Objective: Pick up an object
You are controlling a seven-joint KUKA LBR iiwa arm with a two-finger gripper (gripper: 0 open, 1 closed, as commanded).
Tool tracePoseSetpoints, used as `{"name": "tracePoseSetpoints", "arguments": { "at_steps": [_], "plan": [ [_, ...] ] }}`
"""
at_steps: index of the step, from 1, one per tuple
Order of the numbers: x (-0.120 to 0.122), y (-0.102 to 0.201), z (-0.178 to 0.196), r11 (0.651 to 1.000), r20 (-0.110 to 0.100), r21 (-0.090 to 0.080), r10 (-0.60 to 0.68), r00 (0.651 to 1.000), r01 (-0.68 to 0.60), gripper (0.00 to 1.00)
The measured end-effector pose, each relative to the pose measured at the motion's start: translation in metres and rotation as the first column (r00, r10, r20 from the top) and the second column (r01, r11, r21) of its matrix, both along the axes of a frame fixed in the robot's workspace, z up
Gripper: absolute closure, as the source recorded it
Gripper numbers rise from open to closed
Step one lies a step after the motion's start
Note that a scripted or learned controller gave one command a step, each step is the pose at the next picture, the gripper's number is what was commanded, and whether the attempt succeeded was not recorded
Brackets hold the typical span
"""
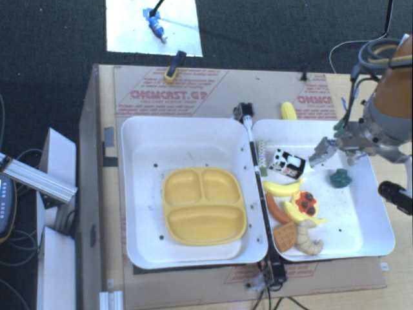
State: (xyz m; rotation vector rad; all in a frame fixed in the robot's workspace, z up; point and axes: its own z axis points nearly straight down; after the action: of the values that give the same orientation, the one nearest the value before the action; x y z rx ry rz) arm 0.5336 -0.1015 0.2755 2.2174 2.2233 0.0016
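Observation:
The right bin (374, 234) holds several toy items: a black-and-white box (288, 163), a banana (282, 188), an orange sausage (278, 210), a pizza slice (304, 205), a cracker (284, 236), a croissant (310, 242) and a teal lump (341, 178). My gripper (337, 154) hangs over the bin's upper right part, just above the teal lump and to the right of the box. Its fingers (321, 152) are spread open with nothing between them.
The left bin (139, 173) holds a yellow divided plate (204, 206). A yellow object (288, 111) lies on the bench behind the right bin. A clamp (244, 112) sits where the bins' rims meet. A cable (345, 57) loops by the arm.

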Motion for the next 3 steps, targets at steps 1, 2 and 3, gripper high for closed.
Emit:
{"name": "tracePoseSetpoints", "arguments": {
  "at_steps": [1, 2, 3],
  "plan": [
    [0.030, -0.054, -0.181, 1.000, 0.002, -0.001, -0.002, 1.000, 0.002, 0.00],
    [0.098, 0.002, -0.190, 1.000, 0.003, -0.002, 0.000, 1.000, 0.000, 0.00],
    [0.116, 0.004, -0.191, 1.000, -0.013, -0.013, -0.003, 1.000, 0.002, 0.00]
  ]
}}
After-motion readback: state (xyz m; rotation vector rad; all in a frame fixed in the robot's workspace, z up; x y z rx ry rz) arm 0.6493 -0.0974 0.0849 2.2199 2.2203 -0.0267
